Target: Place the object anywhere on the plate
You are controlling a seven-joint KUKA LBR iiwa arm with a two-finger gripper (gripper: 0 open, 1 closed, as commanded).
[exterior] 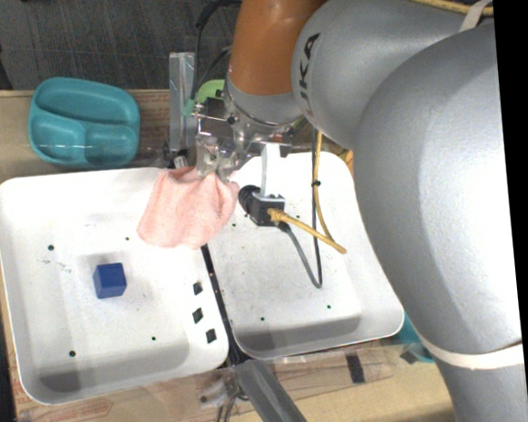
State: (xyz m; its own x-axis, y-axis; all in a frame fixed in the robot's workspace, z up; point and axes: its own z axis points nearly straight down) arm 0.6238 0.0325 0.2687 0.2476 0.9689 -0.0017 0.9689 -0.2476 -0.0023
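A pink cloth hangs bunched from my gripper, whose fingers are shut on the cloth's top edge. The cloth dangles over the back right part of the left bin, close to the divider between the bins. The teal divided plate lies on the bench behind the left bin, up and to the left of the gripper. The arm's grey body and orange band cover much of the right side.
A blue cube sits on the floor of the left bin. The right bin lies under the arm, with a black and yellow cable hanging over it. A green thing peeks out behind the wrist.
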